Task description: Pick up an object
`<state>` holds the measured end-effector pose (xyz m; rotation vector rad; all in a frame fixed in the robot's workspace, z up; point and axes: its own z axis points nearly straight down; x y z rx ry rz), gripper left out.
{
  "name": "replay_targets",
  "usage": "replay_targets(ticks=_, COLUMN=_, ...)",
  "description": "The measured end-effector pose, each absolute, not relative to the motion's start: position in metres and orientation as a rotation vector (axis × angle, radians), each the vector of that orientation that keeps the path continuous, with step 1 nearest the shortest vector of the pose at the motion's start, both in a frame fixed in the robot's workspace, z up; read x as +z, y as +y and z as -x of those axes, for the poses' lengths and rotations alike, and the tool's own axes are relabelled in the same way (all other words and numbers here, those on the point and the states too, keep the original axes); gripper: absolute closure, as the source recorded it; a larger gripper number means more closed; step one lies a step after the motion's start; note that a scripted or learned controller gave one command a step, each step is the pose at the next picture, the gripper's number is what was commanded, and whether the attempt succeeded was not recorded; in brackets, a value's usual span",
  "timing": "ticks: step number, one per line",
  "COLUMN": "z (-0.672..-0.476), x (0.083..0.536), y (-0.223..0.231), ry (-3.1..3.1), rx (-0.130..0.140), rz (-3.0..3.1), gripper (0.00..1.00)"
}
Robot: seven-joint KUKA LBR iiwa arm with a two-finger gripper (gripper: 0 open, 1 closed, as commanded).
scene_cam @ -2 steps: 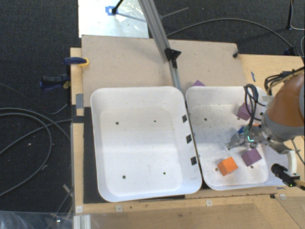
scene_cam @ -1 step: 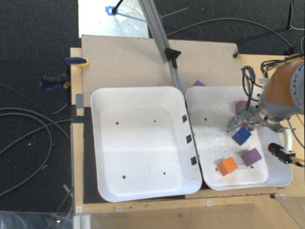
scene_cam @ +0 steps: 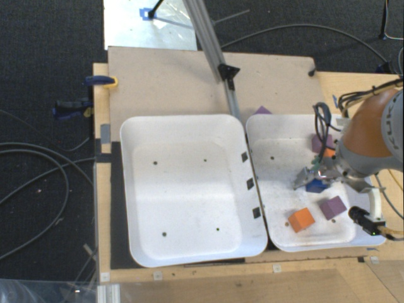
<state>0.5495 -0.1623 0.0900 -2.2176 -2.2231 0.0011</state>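
Two white bins (scene_cam: 189,188). Right of the left bin: one orange block (scene_cam: 302,219), two purple blocks (scene_cam: 332,207), one blue block (scene_cam: 315,184). One purple piece (scene_cam: 262,111) beyond them.

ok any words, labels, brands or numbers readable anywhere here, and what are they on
None can be read.
The orange block, the purple block and the blue object by the end effector have plain faces.
The two shallow white plastic bins carry only dark dots and small black clips, no lettering.
The grey arm with its orange band shows no legible marking.
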Motion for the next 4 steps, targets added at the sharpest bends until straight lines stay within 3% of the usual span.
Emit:
replay_targets(ticks=1, z=-0.552, x=0.101, y=-0.163, ry=-2.229, rx=-0.003, rz=2.219, gripper=1.00)
replay_targets(ticks=2, z=-0.604, x=0.090, y=-0.098, ry=-2.237, rx=-0.006, rz=2.209, gripper=1.00)
replay_targets(ticks=3, z=-0.607, x=0.226, y=-0.034, ry=-2.236, rx=-0.012, rz=2.215, gripper=1.00)
replay_targets(ticks=4, z=-0.618, x=0.229, y=0.015, ry=-2.233, rx=-0.004, rz=2.212, gripper=1.00)
